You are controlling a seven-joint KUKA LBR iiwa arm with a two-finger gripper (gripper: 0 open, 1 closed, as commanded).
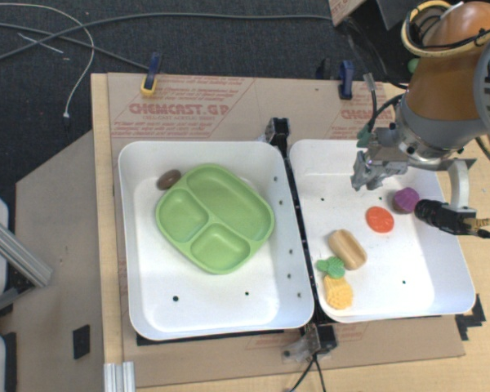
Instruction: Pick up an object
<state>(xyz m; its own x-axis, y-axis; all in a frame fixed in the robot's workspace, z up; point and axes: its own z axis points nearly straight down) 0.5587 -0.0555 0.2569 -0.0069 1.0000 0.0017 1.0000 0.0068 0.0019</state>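
My gripper hangs over the back of the right bin, below the grey and orange wrist. Nothing shows between its fingers. A red round piece lies a little in front and to the right of it. A purple piece sits further right, close to the gripper body. A tan bread roll lies in the bin's middle. Near the front left of that bin are a small green piece and a yellow corn-like piece.
The left bin holds a green divided plate and a small brown piece at its back left. A black clamp sits where the bins meet. A black cable fitting juts over the right bin's right side.
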